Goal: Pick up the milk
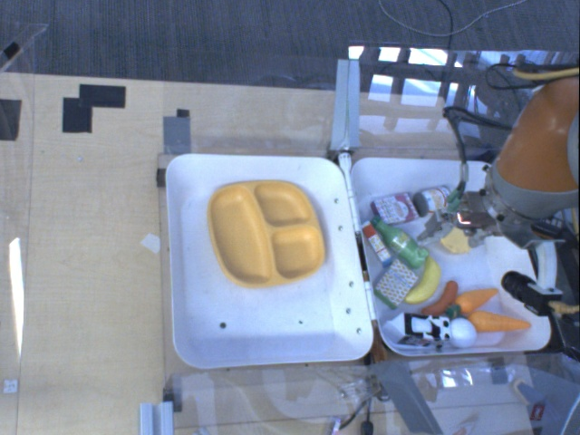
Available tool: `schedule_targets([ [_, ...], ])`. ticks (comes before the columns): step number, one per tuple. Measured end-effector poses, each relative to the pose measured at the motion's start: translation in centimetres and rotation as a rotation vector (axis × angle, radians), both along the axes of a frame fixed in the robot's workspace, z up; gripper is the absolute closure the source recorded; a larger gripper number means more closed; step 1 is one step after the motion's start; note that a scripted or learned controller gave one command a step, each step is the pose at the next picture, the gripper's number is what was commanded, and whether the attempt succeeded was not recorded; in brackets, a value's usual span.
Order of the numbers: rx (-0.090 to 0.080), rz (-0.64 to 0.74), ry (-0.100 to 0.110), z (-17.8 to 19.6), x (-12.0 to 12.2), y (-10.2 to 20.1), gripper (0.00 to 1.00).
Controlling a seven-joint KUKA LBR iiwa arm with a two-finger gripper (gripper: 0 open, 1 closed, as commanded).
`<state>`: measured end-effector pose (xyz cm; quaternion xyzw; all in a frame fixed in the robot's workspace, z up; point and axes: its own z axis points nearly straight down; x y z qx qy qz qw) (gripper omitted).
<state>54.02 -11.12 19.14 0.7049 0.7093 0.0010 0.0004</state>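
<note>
We see two white bins side by side. The left bin [195, 333] is in the middle of the frame and the right bin [535, 333] is at the right side. In the left bin there is one yellow plate [267, 231] with three parts in it.

The right bin is full of little toys. We count one milk [426, 328], which is black and white like a cow and lies at the bottom of the right bin, near its front wall. One white ball [463, 333] sits touching it. We count two carrots [485, 311] just above and to the right of the milk, one green bottle [400, 244], one banana [426, 284], one small box with checks [395, 284] and one red and white carton [393, 208] near the top of the bin. There may be more small things under the arm, but we cannot tell.

The gripper [459, 219] is low over the upper part of the right bin, next to a yellow block [456, 242]. It is well apart from the milk. We cannot tell if it is wide or narrow, because it is small and mixed up with the toys there. We see nothing that looks lifted.

So we think the job is not done yet. The milk lies in the bin, not picked up. The arm needs to go down the frame to the milk, take it and lift it.
</note>
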Motion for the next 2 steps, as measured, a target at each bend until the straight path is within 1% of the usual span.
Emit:
schedule_targets([
  [1, -0.001, 0.064, -0.005, 3.0, 6.0, -0.6, 0.0],
  [2, -0.002, 0.047, -0.005, -9.6, 3.4, -4.8, 0.0],
])
